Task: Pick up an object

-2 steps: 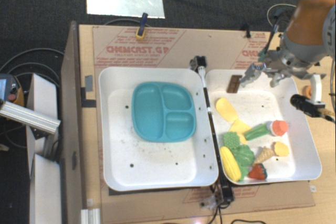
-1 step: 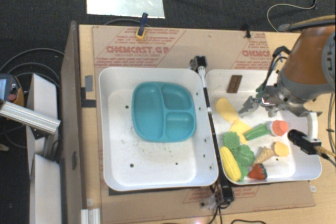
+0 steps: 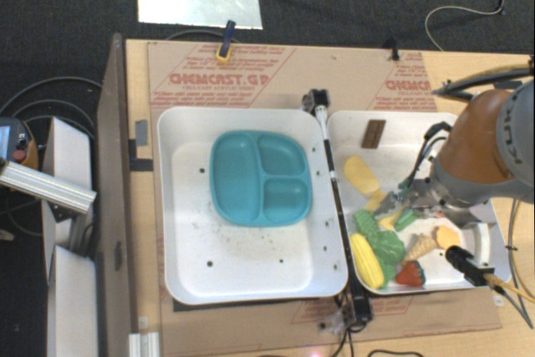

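Note:
My gripper (image 3: 398, 205) is low in the right bin (image 3: 405, 148), among a pile of toy foods. It sits right above a green leafy piece (image 3: 381, 240) and next to a yellow lemon-like piece (image 3: 362, 174). A yellow corn cob (image 3: 366, 260) lies at the bin's front left, with a red strawberry (image 3: 410, 273) beside it. An ice-cream cone (image 3: 420, 245) and an orange piece (image 3: 449, 237) lie just in front of the wrist. A small brown block (image 3: 374, 132) rests apart at the back. The grey arm with its orange band (image 3: 478, 138) covers the bin's right side.
The left bin (image 3: 191, 251) holds a teal divided plate (image 3: 260, 179). A black clamp (image 3: 317, 102) sits at the back where the bins' rims meet. Cardboard (image 3: 251, 75) lies under both bins. Cables trail by the right bin's front corner (image 3: 493, 280).

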Robot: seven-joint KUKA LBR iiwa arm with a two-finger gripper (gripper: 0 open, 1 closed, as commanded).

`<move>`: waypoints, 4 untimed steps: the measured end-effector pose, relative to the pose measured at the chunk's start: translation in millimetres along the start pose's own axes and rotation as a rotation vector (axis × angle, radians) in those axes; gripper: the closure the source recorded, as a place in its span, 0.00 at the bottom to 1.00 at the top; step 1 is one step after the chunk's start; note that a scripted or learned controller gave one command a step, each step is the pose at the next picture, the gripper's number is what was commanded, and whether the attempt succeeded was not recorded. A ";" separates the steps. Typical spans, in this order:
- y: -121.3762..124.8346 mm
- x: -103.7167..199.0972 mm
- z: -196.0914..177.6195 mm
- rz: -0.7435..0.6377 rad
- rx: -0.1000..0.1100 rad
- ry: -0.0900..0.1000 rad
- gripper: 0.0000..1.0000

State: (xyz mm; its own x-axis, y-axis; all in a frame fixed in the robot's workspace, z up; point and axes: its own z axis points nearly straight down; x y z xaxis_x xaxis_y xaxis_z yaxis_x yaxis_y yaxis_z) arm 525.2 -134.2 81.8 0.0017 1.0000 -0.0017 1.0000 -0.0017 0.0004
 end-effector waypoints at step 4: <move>25.9 94.1 -169.6 -0.008 -0.001 0.003 1.00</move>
State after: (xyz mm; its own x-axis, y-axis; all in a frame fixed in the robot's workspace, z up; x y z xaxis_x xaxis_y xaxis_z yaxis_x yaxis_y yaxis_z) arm 551.1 -39.9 251.3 -0.0068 1.0000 0.0014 1.0000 0.0068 0.0016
